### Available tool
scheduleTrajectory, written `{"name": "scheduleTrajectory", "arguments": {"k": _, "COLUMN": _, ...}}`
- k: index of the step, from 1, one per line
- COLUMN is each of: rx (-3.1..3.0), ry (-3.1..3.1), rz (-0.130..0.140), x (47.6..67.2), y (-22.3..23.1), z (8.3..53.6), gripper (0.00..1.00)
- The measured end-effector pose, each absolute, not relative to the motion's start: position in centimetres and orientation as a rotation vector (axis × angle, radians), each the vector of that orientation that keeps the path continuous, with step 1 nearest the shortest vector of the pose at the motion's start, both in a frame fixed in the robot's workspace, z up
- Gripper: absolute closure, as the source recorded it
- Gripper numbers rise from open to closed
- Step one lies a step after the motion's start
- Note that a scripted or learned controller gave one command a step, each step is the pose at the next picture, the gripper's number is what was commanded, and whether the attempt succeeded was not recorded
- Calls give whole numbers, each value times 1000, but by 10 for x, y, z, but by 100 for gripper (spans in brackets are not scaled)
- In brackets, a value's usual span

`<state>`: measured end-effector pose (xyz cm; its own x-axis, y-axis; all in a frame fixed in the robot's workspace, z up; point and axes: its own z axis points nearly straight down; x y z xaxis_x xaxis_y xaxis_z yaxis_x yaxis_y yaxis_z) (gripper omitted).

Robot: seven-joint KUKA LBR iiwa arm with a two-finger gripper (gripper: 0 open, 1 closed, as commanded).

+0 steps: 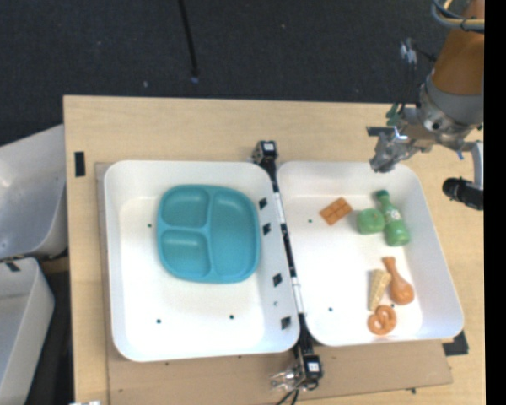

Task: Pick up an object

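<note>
Hovering over the right bin's (430, 226) far rim, claw (386, 157) grasps nothing; finger state unclear. Green bottle (390, 218) lies below it inside, near orange waffle (336, 211). Teal plate (209, 233) in left bin (126, 310).

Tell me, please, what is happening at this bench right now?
A grey robot arm with an orange band reaches in from the right, its gripper hovering over the far edge of the right bin. It holds nothing yet. That bin contains a green bottle, an orange waffle piece, a drumstick, a pretzel and a beige stick. The left bin holds a teal divided plate.
</note>
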<state>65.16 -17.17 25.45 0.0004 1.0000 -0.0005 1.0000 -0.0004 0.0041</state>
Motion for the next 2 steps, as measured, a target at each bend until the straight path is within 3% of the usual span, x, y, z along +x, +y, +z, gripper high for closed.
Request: {"name": "scheduleTrajectory", "arguments": {"k": 2, "rx": 2215, "ry": 2227, "rz": -1, "x": 643, "y": -58, "z": 250, "gripper": 100}}
